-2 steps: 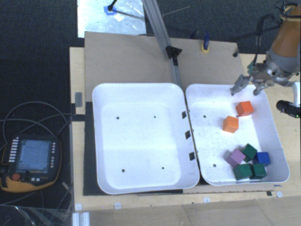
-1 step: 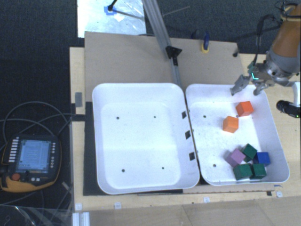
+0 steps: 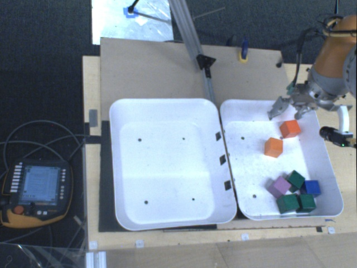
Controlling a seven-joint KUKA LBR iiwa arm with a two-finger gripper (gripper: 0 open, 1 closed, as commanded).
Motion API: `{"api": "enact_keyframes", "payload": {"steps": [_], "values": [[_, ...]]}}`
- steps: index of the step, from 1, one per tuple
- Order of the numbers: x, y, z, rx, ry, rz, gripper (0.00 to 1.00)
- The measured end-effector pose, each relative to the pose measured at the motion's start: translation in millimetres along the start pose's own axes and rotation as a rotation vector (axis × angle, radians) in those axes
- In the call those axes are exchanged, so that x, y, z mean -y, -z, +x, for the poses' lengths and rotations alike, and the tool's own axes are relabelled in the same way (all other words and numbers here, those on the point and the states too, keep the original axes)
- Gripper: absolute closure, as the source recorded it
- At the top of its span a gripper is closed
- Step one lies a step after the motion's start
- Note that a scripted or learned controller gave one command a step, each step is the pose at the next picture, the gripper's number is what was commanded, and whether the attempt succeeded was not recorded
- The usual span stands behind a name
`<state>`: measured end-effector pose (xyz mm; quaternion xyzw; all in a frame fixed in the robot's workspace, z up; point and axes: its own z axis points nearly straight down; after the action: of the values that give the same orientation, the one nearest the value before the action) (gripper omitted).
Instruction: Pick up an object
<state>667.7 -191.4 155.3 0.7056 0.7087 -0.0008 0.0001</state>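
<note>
Tan bench (image 3: 162,66) on dark carpet-like floor (image 3: 39,49). Two shallow white bins side by side on the bench: left bin (image 3: 125,149), right bin (image 3: 245,149), edges touching along the middle with small black clips at the seam.

Right bin holds all the blocks. Two orange blocks in the upper right part: one orange cube (image 3: 290,129) just below the claw, a second orange cube (image 3: 273,147) just beside and below-left of it, slightly apart. Cluster at the bin's lower right corner: purple block (image 3: 278,186), dark green block (image 3: 295,180), blue block (image 3: 312,187), two more green blocks (image 3: 288,204) and (image 3: 306,203), all packed touching or nearly so.

Arm (image 3: 334,54) comes in from the right, orange band over grey wrist. Claw (image 3: 290,111) hovers over the upper right of the right bin, fingers spread, released, nothing between them; the nearest orange cube sits just below the tips, contact not clear.

Grey metal pole (image 3: 187,24) slants across the top of the bench to a black clamp (image 3: 205,62). Shiny patch of sheet (image 3: 131,13) with a blue mark on the floor behind the bench. Teach pendant (image 3: 38,191) with lit screen lies on the floor at left, cables looped around it.
</note>
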Motion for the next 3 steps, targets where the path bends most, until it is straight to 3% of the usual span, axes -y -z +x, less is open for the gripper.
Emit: {"api": "enact_keyframes", "payload": {"steps": [1,2,3], "values": [[5,-39,-4,0.006,-0.002,-0.012,0.0],[1,-40,-5,0.006,-0.001,-0.02,0.0],[-1,-29,-5,0.01,0.003,-0.025,1.0]]}}
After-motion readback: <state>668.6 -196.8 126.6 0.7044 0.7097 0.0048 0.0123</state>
